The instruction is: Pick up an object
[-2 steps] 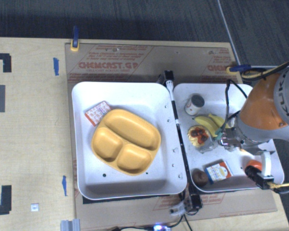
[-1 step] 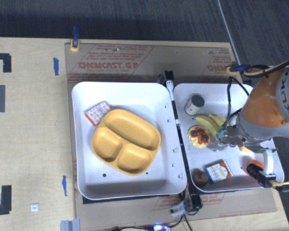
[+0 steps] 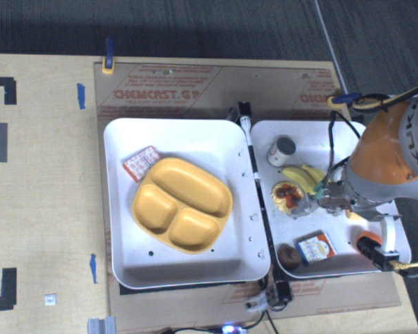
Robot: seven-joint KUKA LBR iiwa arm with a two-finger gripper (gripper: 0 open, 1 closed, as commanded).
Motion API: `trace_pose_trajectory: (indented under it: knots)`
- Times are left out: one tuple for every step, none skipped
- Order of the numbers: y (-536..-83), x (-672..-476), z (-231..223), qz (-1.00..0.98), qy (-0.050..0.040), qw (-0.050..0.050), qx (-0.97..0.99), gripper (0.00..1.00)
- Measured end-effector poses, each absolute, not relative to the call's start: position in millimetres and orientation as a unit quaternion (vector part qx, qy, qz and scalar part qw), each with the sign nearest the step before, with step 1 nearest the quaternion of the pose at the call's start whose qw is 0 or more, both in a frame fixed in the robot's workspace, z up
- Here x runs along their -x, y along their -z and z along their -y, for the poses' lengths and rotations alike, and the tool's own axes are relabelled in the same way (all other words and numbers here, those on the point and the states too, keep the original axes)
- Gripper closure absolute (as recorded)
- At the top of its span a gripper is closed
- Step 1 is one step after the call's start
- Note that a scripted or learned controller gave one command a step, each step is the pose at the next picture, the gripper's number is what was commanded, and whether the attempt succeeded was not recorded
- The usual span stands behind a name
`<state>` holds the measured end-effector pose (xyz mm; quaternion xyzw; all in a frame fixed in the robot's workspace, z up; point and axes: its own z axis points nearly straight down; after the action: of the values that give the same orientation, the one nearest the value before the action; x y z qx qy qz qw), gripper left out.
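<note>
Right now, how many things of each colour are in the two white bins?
Yellow: 2, the divided tray and the bananas
Red and white: 1, the flat packet
Grey: 1, the small cup
Blue and orange: 1, the little carton
Brown: 1, the round thing
Total: 6

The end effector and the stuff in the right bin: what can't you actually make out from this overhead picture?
- End effector: in the camera view, the wrist above covers its fingers, so its grip is unreadable.
- Clear cup: red and dark contents too blurred to identify.
- Small carton: label print too small to read.
- Dark round object: partly behind the carton at the bin's rim; identity unclear.
</note>
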<state>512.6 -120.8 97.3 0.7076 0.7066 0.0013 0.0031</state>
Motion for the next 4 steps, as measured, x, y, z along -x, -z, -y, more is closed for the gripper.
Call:
trace_pose_trajectory:
  knots:
    - [-107, -513.2, 121, -0.707, -0.0017, 0.004, -0.708, 1.0]
    - [-107, -513.2, 121, -0.707, -0.0017, 0.004, -0.708, 0.0]
    - [-86, -480.9, 100, -0.707, -0.0015, 0.002, -0.707, 0.0]
    - [-97, -482.7, 101, -0.707, -0.0028, 0.005, -0.708, 1.0]
